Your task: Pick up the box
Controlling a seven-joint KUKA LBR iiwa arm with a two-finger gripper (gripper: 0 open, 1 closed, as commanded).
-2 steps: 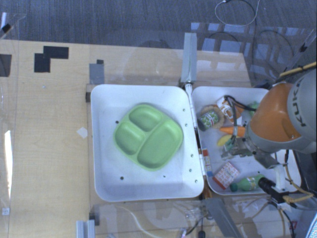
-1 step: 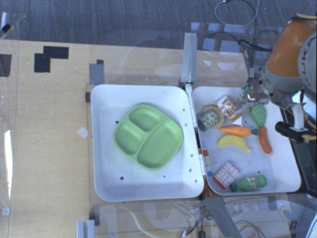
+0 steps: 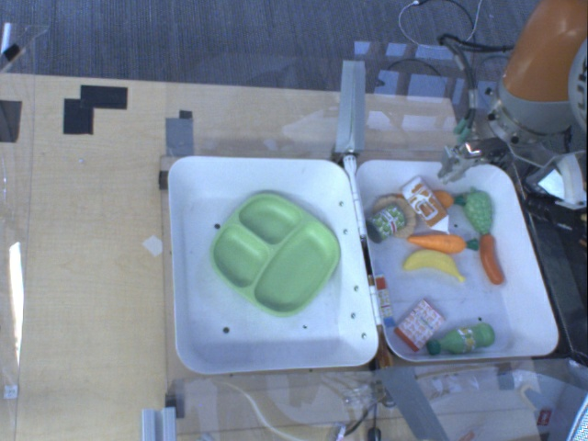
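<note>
While the arm [image 3: 549, 53] leans in from the right, its gripper [image 3: 457, 161] hangs just over the far rim of the right bin [image 3: 542, 324], and honestly I can't tell what it's doing, too small and blurry. The box [image 3: 420, 323] sits at the near end of that bin, right next to a green bottle [image 3: 462, 339], well apart from the gripper. Also in there: a banana [image 3: 435, 264], two carrots [image 3: 437, 243], an orange-and-white carton [image 3: 424, 201] and a round tin [image 3: 390, 218]. The left bin [image 3: 197, 343] has a green divided plate [image 3: 275, 253].
</note>
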